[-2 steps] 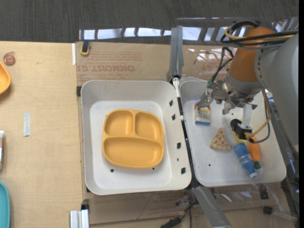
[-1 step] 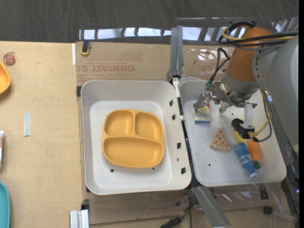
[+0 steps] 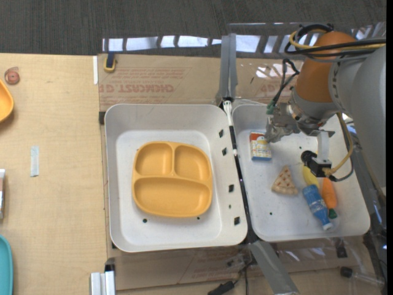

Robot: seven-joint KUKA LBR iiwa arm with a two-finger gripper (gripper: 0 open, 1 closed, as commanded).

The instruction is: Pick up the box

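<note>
**Over the Right Bin, Gripper Poised Just Above the Box**

Over the right bin (image 3: 350, 223), at the upper left corner of its floor: gripper (image 3: 274, 129) hanging at the top-right edge of the box (image 3: 261, 147), close enough to appear touching or nearly so. Impossible to say from this slanted view whether any contact exists, or how the gripper is set, its tip being dark, small and merged with cables and wrist hardware. No sign of the box being held.

Box lying flat near the bin's left wall, white with a red patch on top and blue at the lower end, long axis running roughly up and down the view. From the gripper, box centre lying down and slightly left. Likely need, as a judgement: a short shift that way, then a descent square across the narrow width.

Sharing the bin, well apart from the box: 1 triangular cracker-like piece (image 3: 284, 181), plus a cluster at right of a yellow item (image 3: 309, 176), an orange item (image 3: 330, 194) and a blue bottle (image 3: 319, 206), partly overlapped by a black cable clip. Exact identity of the yellow item hard to tell.

Left bin (image 3: 116, 183) carrying 1 orange divided plate (image 3: 173, 179) with 3 compartments, clear of the action. Arm's (image 3: 319, 82) orange band and grey body covering the right bin's upper right corner.
</note>
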